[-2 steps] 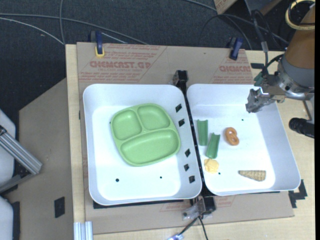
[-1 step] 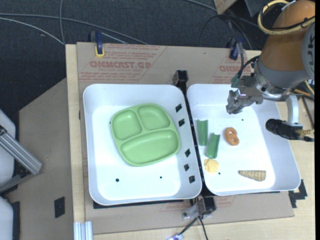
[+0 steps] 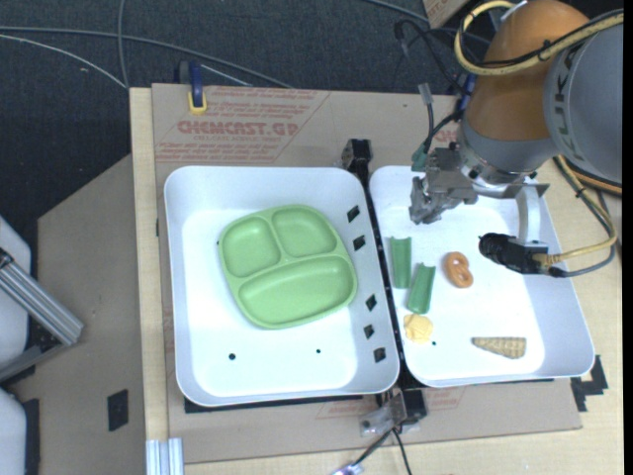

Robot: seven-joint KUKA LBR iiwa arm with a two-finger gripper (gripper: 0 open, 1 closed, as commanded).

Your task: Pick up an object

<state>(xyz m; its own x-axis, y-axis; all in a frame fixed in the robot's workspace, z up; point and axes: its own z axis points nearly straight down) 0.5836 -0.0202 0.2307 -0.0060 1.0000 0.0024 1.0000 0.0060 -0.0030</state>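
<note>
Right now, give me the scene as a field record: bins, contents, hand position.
left bin: holds a green divided plate, lying flat
right bin: five small items
far green stick: by the bin's left wall
near green stick: just right of the far one, slightly tilted
orange ring: mid bin, apart from the sticks
yellow lump: below the near stick
tan cone: near front edge, lying on its side
hand: over the right bin's far left part, above the sticks
</note>
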